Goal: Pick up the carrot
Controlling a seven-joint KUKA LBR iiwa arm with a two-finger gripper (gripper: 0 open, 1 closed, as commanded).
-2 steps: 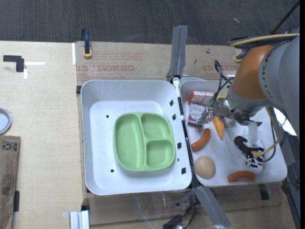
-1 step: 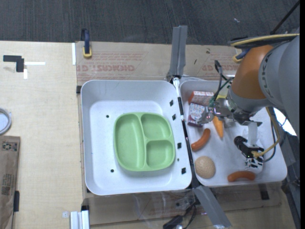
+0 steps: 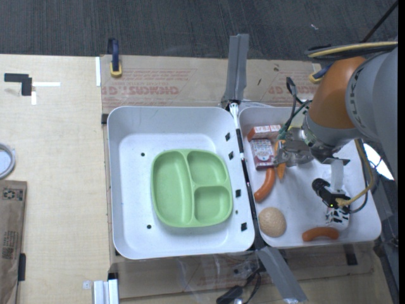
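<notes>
You see two shallow white plastic bins side by side on the pale wooden counter [image 3: 57,138]. The left bin [image 3: 126,233] holds one smooth, pale green, three-compartment tray [image 3: 191,187]. The right bin [image 3: 367,223] holds one long, curved orange carrot [image 3: 266,183] lying near its left wall, one round, speckled tan potato-like ball [image 3: 272,221] just below it, one short orange-red sausage shape [image 3: 320,234] near the front wall, and one red-and-white printed box [image 3: 262,147] toward the back. The grey arm's gripper [image 3: 283,163] hangs right at the carrot's upper end; you cannot tell how it is set. Dark carpet lies beyond the counter.
</notes>
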